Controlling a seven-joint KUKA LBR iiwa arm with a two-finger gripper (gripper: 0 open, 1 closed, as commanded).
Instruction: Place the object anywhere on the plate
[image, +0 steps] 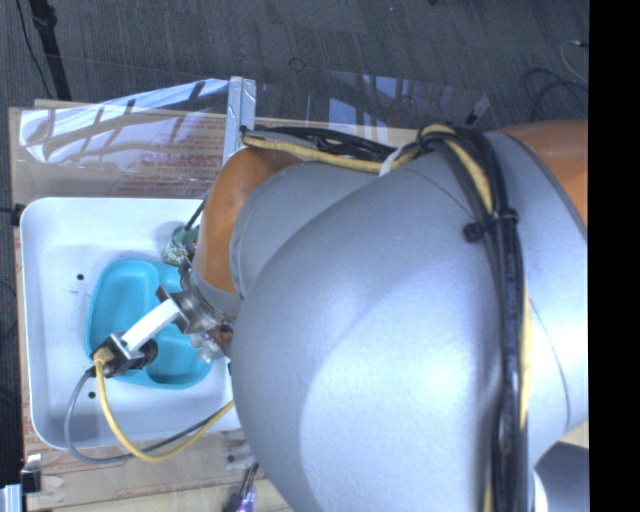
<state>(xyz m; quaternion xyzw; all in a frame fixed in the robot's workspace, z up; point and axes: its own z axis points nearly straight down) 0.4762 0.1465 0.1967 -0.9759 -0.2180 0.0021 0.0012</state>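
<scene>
A light blue plate (122, 305) lies in the left white bin (50, 250), toward its middle. My gripper (207, 338) hangs over the plate's right edge, mostly covered by the grey arm and its orange band. A small greenish object (182, 244) peeks out just beyond the plate's upper right rim, close against the wrist; whether it rests in the bin or sits in the gripper cannot be made out.
The arm's large grey body (400, 330) blocks the whole right side of the view, including the right bin. A yellow cable (130, 440) loops over the left bin's front wall. The wooden bench edge (120, 150) runs behind the bin.
</scene>
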